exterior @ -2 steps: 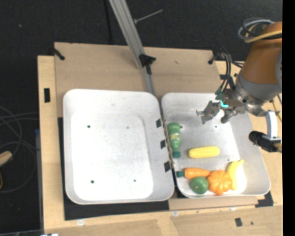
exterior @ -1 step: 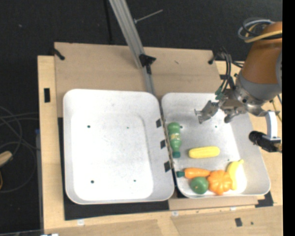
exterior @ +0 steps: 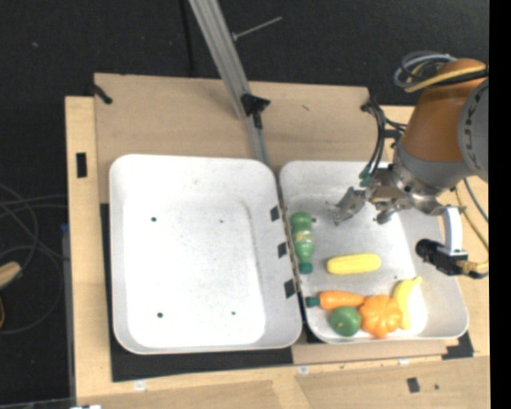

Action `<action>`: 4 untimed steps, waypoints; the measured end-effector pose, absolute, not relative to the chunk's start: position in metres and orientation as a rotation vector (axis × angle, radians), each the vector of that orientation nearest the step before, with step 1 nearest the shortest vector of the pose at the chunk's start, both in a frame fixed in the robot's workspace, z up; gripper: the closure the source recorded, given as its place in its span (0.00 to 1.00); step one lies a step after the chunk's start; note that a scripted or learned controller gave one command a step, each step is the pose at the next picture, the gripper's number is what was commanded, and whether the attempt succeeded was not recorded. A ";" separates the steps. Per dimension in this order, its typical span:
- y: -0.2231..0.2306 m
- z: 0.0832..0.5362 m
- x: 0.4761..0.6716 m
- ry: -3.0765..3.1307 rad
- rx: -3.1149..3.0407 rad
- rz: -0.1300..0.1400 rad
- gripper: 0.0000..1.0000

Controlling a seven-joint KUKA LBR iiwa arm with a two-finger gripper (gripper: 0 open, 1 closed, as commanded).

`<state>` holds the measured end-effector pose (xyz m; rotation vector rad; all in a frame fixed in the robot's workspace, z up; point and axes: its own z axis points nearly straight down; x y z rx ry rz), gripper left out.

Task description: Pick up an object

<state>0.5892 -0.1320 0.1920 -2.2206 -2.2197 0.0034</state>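
The gripper (exterior: 364, 207) hangs over the right bin (exterior: 324, 177) with its jaws spread apart and nothing between them, though the view is too coarse to say how high they sit above the floor. Below the jaws, a little toward the bench's front edge, lies the yellow corn cob (exterior: 353, 264), the nearest candidate. The green bottle (exterior: 302, 237) lies off to the jaws' side, against the bin's inner wall. Further out (crowded into the front corner) sit the carrot (exterior: 341, 299), green pepper (exterior: 345, 320), orange pepper (exterior: 381, 313) and banana (exterior: 406, 298). The likely failure is a descent onto bare floor, closing on air; a rounded cob could also roll off a fingertip, and the cluster leaves little room for fingers.
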 end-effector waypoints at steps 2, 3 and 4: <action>-0.127 0.099 0.585 -2.220 -2.222 0.002 0.00; -0.128 0.111 0.586 -2.220 -2.225 -0.003 1.00; -0.135 0.169 0.581 -2.223 -2.226 -0.005 1.00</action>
